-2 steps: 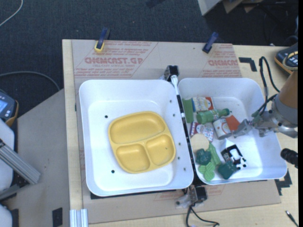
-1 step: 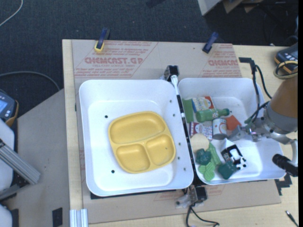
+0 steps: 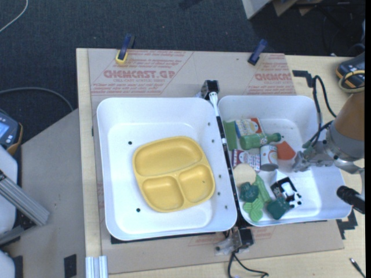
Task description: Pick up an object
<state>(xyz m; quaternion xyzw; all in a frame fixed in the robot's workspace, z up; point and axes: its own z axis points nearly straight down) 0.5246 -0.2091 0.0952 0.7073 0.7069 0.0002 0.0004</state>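
Camera view looks down on the left bin [image 3: 110,155], where a yellow divided plate [image 3: 173,172] lies alone. Right bin [image 3: 301,106] holds a heap: green bottle [image 3: 259,139], orange piece [image 3: 285,150], small can [image 3: 268,157]. Gripper [image 3: 301,162] hangs low beside that orange piece; its grip state cannot be made out.

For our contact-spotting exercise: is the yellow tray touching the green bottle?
Apart. The camera view shows the yellow tray lying in the left bin, while the green bottle lies in the right bin, with both bins' rims between them.
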